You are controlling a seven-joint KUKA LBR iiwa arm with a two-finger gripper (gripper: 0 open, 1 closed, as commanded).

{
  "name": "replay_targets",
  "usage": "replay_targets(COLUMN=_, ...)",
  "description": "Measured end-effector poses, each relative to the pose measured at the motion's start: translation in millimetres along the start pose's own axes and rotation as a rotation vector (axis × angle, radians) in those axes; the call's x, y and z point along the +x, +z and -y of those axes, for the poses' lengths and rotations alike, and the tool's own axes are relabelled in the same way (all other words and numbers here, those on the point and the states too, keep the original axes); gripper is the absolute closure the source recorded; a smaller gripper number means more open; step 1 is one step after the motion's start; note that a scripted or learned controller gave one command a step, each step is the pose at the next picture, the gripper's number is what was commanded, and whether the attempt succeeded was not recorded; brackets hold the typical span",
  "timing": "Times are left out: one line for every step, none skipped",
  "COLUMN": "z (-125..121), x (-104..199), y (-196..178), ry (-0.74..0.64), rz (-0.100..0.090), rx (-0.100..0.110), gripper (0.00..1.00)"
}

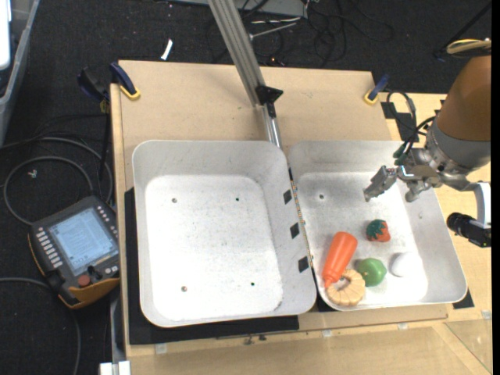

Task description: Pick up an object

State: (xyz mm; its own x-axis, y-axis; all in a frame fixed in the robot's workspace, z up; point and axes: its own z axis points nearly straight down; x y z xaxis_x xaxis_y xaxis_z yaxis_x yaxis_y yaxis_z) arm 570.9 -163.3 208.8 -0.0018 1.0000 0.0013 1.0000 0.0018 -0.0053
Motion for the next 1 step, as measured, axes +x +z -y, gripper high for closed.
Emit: replay_targets(z=-1.0, x=-0.1, y=-2.9, ry=0.001, rz=0.001, rx=-0.005, gripper=0.00)
